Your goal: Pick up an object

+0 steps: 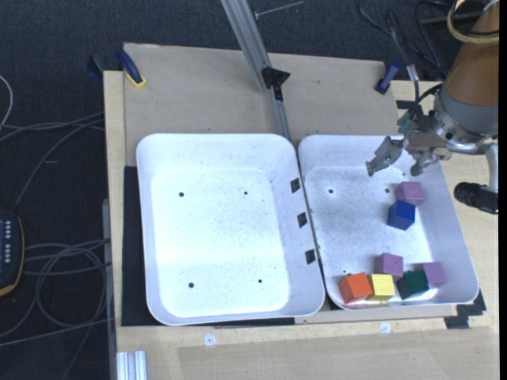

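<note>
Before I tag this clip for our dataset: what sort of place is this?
Probably a robotics lab: a plywood bench with two white bins, small coloured blocks under the gripper, and loose cables on dark carpet.

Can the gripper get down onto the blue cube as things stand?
Probably yes. The gripper is open above the right bin, and the blue cube stands apart from the purple block, top uncovered.
</note>
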Action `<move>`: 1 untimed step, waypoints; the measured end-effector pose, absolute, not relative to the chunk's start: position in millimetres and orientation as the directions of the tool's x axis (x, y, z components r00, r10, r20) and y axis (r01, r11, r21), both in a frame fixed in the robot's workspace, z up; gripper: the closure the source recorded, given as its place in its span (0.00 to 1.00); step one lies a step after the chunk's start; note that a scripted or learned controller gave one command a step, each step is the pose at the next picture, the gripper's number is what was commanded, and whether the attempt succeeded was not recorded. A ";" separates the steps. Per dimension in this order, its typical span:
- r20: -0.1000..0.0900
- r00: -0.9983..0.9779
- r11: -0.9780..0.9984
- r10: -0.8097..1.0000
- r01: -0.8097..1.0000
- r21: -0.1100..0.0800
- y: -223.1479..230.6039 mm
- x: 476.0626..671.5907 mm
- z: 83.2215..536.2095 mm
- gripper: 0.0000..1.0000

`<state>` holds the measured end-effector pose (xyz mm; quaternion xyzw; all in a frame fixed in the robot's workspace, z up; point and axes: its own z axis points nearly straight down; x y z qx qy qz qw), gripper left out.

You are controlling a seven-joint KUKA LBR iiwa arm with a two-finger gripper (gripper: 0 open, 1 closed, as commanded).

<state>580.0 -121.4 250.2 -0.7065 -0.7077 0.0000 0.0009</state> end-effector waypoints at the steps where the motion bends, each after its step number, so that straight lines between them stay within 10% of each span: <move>1: 0.001 -0.001 0.001 1.000 1.000 -0.001 -121.5 580.0 250.2 0.00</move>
